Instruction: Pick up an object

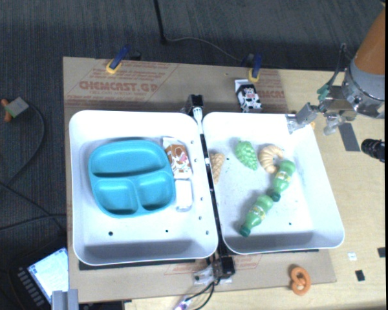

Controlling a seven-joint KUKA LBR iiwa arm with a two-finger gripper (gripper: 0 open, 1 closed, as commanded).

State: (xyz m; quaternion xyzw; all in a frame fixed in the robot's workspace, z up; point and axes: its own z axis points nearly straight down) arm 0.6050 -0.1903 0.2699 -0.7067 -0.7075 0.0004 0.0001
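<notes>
floor item: small grey and orange object (13, 107) on dark carpet, far left, at 9 o'clock of the bench
phone: device with lit screen (50, 271) at 7 o'clock, off the left bin's lower corner
clamps: blue and yellow clamp (119, 59) on the board's top edge at 11 o'clock; a second one (253, 68) at 12 o'clock
left bin (81, 173): white, shallow; holds blue divided tray (129, 176) with three compartments, lying flat, taking up most of the floor
packet: printed orange and white wrapper (178, 157) at 3 o'clock of the tray, touching its right edge; a clear or white piece (183, 194) just below it
right bin (326, 218): white, shallow; touching the left bin along the centre seam
cone: waffle cone toy (216, 165) at 9 o'clock in the right bin, near its left wall
grapes: green bunch (246, 154) at 11 o'clock, beside the cone, apart from it
croissant: tan pastry toy (270, 155) at 12 o'clock, just right of the grapes
bottles: green bottle (282, 179) just below the croissant, tilted; second green bottle (256, 215) at 6 o'clock, tilted, its top near the first one's base
pretzel: small orange ring (300, 279) on the bench at 5 o'clock, outside the right bin
gripper (320, 117): at 2 o'clock, above the right bin's upper right corner, well apart from every toy; jaws: cannot tell how far apart; nothing seen between them
arm: grey with orange band (377, 47) at the right edge
</notes>
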